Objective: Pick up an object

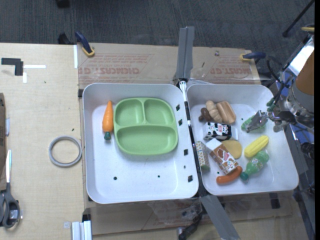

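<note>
Camera view, near to far: at lower right of the right bin we see a red sausage, a green bottle, a yellow corn cob and bread rolls. The left bin holds a green divided plate and a carrot. At the right edge, the end effector hangs above the bin's upper right; we cannot tell its grip state.

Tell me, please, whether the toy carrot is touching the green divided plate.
Apart: the camera view shows a white strip of bin floor between the carrot and the plate.
</note>
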